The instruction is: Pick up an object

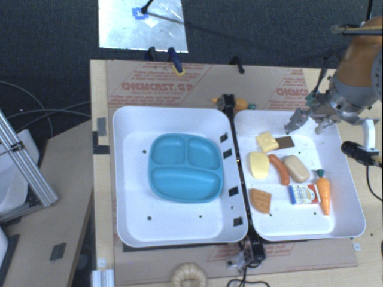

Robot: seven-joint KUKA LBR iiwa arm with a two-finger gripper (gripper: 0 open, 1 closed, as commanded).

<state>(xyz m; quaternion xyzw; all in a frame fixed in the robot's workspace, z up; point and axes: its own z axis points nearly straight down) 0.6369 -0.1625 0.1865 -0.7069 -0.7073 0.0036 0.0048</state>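
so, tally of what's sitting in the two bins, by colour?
Blue: 1, divided plate, in the left bin
Yellow: 2, cheese wedge, pale oval piece
Brown: 2, dark bar, waffle
Orange-red: 2, sausage, carrot
Beige: 1, bread roll
White and red: 1, small carton
Total: 9, with 8 of them in the right bin

Toy foods scattered in the right bin (pixel 350 220), orange carrot (pixel 324 195) (upright), red sausage (pixel 279 169), waffle (pixel 260 200) lying flat
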